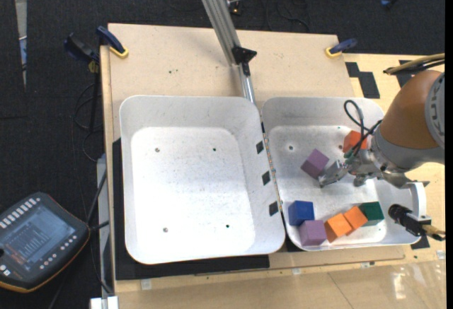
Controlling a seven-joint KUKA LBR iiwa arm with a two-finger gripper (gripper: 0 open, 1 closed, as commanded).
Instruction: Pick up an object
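Single fixed cam, mounted high above the bench (297, 53), looking down at a slant. Far enough back to frame both white bins: left bin (141, 159) and right bin (297, 124), plus bench edges and dark floor beyond. Arm (414, 124) enters from frame right.

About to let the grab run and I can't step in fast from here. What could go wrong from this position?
1. The gripper sits at the edge of the purple block, not squarely over it, so it may just nudge the block aside.
2. An orange piece lies close under the arm and could get knocked.
3. The blue, purple, orange and green blocks crowd the near wall, so a pushed block could jam there.
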